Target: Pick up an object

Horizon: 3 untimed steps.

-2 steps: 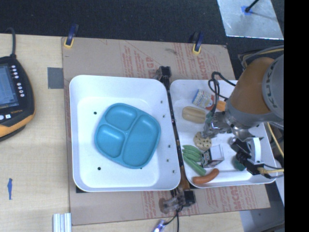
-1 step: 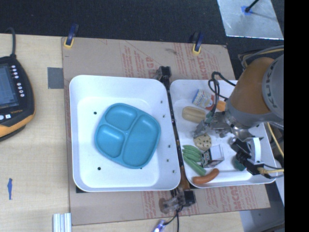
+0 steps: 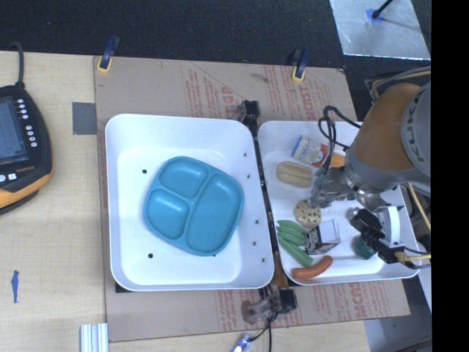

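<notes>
The right bin (image 3: 272, 134) holds several small items: a tan bread roll (image 3: 294, 173), a round cookie (image 3: 308, 213), green pea pods (image 3: 293, 241), a reddish sausage (image 3: 311, 268), a small printed packet (image 3: 308, 149), a small grey box (image 3: 325, 235) and a dark green piece (image 3: 363, 247). My gripper (image 3: 321, 195) hangs low over the middle of this bin, just above and to the right of the cookie and right of the bread roll. The grey and orange arm (image 3: 388, 134) covers the bin's right side.
The left bin (image 3: 124, 196) holds a blue divided plate (image 3: 193, 205). A black and orange teach pendant (image 3: 18, 149) lies on the bench at the far left. Clamps (image 3: 107, 54) hold the cardboard sheet under the bins. Cables run beside the arm.
</notes>
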Motion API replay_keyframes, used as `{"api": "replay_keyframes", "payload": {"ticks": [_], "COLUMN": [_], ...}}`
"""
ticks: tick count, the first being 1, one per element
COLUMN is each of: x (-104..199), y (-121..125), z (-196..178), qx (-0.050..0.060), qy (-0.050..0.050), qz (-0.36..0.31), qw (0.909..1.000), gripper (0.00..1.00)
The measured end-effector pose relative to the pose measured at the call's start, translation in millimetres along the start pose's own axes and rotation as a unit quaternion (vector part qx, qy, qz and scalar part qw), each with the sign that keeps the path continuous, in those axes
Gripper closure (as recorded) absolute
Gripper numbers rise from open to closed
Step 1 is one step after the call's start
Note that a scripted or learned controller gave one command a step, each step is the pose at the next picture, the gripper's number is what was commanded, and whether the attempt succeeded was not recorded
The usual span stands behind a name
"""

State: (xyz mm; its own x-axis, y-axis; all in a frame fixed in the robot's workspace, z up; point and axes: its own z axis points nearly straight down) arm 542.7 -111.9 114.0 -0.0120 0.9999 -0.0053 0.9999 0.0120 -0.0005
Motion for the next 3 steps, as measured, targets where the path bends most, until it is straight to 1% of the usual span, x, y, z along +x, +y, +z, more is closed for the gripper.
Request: {"api": "replay_keyframes", "payload": {"ticks": [1,2,3], "x": [0,7,7], "y": [0,4,5], "z": [0,23,10], "qx": [0.0,0.003,0.001], "qy": [0.0,0.003,0.002], "qz": [0.0,0.003,0.002], "qw": [1.0,1.0,1.0], "gripper": [0.0,0.0,1.0]}}
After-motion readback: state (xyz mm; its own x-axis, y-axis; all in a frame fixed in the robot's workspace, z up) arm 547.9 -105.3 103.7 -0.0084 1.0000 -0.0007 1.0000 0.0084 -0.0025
